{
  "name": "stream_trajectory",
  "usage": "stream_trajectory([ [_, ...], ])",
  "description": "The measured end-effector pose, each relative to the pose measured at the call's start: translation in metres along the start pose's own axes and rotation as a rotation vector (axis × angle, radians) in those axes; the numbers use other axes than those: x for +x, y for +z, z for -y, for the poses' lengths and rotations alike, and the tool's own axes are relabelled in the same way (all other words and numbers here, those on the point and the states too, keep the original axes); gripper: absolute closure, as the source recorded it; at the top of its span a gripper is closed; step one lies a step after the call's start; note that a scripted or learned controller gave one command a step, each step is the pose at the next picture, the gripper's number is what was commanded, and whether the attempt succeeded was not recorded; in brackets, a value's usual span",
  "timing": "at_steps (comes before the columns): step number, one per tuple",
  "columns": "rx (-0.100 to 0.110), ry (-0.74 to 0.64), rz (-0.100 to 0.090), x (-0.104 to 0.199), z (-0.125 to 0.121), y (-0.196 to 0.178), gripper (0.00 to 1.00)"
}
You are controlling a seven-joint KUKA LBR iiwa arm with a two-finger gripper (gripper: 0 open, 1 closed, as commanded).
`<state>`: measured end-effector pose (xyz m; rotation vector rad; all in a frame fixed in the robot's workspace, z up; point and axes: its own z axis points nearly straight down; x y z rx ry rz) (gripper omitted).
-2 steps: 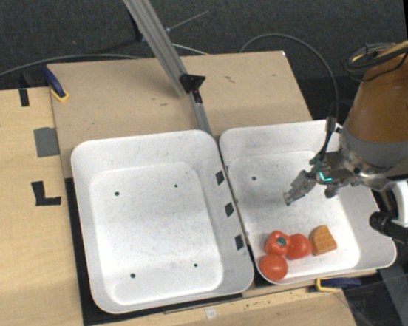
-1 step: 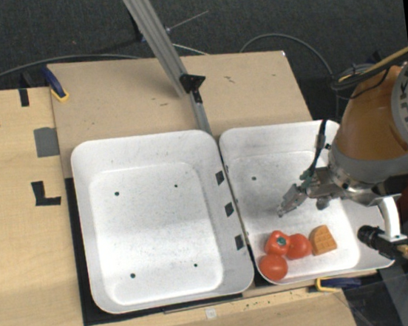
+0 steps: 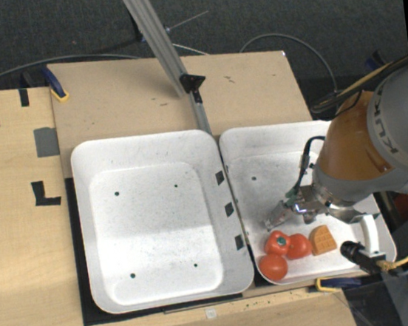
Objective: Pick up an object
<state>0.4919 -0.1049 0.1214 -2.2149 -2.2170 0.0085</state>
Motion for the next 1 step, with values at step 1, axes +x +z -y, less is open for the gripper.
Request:
stream_trajectory([
  [1, -0.007, 0.000, 0.002, 0.0001, 0.0001, 0.0339, 0.00],
])
